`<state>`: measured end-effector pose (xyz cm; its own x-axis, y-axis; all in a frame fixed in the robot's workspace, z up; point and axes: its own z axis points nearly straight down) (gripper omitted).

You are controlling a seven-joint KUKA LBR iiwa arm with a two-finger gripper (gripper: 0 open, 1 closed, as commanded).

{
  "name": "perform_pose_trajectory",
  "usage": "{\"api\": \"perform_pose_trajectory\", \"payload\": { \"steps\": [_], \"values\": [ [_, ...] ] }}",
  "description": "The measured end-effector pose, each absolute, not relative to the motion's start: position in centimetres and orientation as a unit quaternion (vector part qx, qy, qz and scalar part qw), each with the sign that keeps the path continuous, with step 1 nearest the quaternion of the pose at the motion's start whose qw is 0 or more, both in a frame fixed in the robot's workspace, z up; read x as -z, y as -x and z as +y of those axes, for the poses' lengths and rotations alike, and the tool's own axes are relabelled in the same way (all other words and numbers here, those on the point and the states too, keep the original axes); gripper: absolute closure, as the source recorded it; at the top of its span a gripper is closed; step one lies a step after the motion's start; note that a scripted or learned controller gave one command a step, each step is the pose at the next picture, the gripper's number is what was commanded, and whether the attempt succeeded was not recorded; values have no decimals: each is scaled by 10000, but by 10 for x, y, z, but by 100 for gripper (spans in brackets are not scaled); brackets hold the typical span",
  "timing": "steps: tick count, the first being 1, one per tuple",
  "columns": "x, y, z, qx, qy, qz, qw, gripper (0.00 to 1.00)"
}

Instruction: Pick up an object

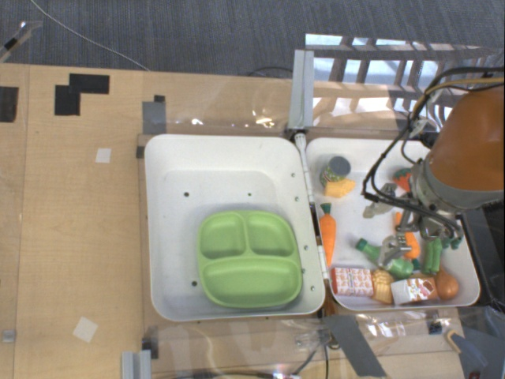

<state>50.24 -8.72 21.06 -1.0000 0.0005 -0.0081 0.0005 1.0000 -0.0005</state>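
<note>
We can't tell the gripper [398, 245] state from up here, but it's low in the right bin [472, 290] w/ toys packed tight, so we risk pinching the green bottle [382, 258] plus a neighbour, or slipping off.

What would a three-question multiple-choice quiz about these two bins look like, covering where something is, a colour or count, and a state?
1. Where does the green plate lie?
A. left bin
B. right bin
C. on the floor

2. How many compartments does it have?
A. one
B. three
C. five

3. How does the toy carrot lie?
A. flat along the right bin's left wall
B. on the plate
C. hanging outside the bins

Key: 1 A, it sits in the left bin. 2 B, two small sections above one long one. 3 A, it lies lengthwise inside the right bin, by the divider.
</note>
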Motion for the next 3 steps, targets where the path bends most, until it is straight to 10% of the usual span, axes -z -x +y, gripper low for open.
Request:
{"api": "perform_pose_trajectory", "payload": {
  "steps": [1,2,3],
  "values": [
    [-96,-554,-100,4,617,9981,51,0],
    [-90,-620,-98,15,424,9991,-80,0],
    [-91,-556,-142,25,1022,9947,77,0]
  ]
}}
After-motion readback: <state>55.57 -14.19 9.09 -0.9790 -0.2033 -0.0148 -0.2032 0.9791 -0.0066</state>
